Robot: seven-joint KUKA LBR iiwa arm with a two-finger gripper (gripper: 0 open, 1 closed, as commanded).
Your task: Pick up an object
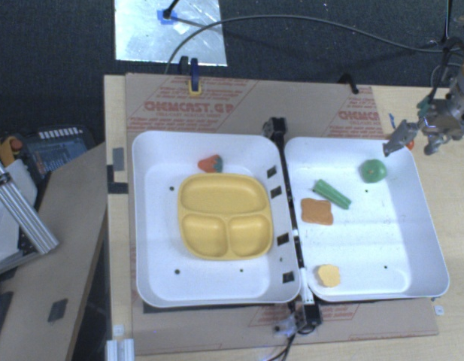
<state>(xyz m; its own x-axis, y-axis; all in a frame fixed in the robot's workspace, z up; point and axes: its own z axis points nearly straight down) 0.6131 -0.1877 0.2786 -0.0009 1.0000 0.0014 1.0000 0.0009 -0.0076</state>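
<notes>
The end effector (414, 138) hovers over the far right corner of the right bin (420, 224), fingers spread apart and grasping nothing. A green ball (373, 171) lies just left of it in that bin, near a green stick (332, 193), an orange slab (317, 211) and a yellow piece (329, 276). The left bin (153, 224) holds a yellow tray (224, 215).

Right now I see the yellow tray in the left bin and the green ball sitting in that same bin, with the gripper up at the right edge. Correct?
Not quite. The camera view shows the green ball in the right bin, not the left. The yellow tray is in the left bin, and the gripper is up at the right edge.
</notes>
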